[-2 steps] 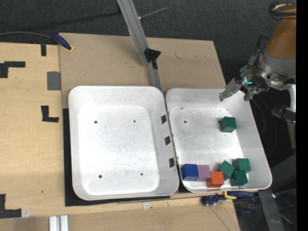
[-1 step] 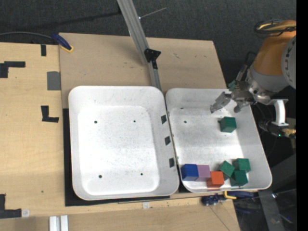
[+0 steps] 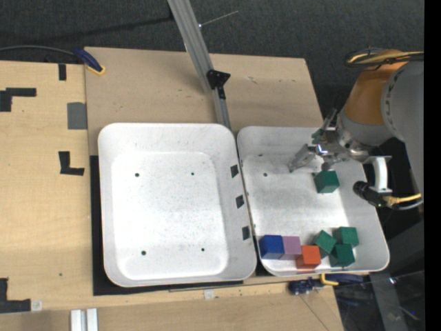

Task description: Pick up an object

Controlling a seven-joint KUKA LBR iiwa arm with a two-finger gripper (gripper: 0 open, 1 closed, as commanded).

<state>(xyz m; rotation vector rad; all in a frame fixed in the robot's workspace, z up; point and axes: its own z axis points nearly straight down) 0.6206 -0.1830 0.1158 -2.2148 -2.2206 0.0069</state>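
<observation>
- Camera view, from my remote seat: the arm (image 3: 386, 98) reaches in from the right, its orange band above the wrist, and the gripper (image 3: 324, 165) hangs over the upper part of the right bin (image 3: 275, 143).
- A green block (image 3: 326, 181) sits directly under the fingertips. From this slant I cannot tell whether it is clamped between the fingers or just lying on the bin floor beneath them.
- I cannot tell how the jaws stand; the metal parts at the wrist blur together, with one grey piece angling out to the left.
- Along the near edge of the right bin I see a cluster of blocks: a blue block (image 3: 272, 245), a lilac block (image 3: 292, 245) touching it, an orange block (image 3: 311, 255) just beside that, and three more green blocks (image 3: 335, 244) grouped at the right end.
- The cluster lies well apart from the block under the gripper.
- The left bin (image 3: 110, 143) sits flush beside the right one, its white floor showing four small dark dots.
- A slanted metal rail (image 3: 196, 40) crosses the bench (image 3: 41, 198) from the top and ends between the two bins.
</observation>
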